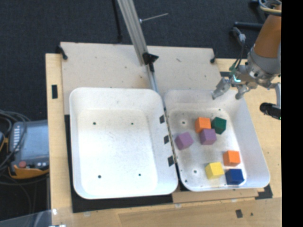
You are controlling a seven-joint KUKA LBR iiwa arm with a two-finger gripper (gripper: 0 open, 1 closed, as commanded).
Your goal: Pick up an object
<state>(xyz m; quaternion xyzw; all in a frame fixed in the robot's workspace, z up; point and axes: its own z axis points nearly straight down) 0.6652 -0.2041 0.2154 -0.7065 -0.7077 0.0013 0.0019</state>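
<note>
Hand (pixel 230 91) hangs over the far rim of the right bin (pixel 253 141), fingers spread apart w/ nothing between them. All seven cubes sit in that bin, nearer the camera than the hand: orange cube (pixel 203 124), green cube (pixel 219 124) and purple cube (pixel 207 136) packed touching, another purple (pixel 183 140) just beside them; a 2nd orange (pixel 231 157), yellow cube (pixel 214 170) and blue cube (pixel 234 176) near the front wall. Risks, imo: going for the tight cluster, a finger could land on a neighbour and shove cubes instead of closing round one; front trio sits close to the wall, so a finger may hit the rim. Left bin (pixel 80 141) not a concern.
</note>
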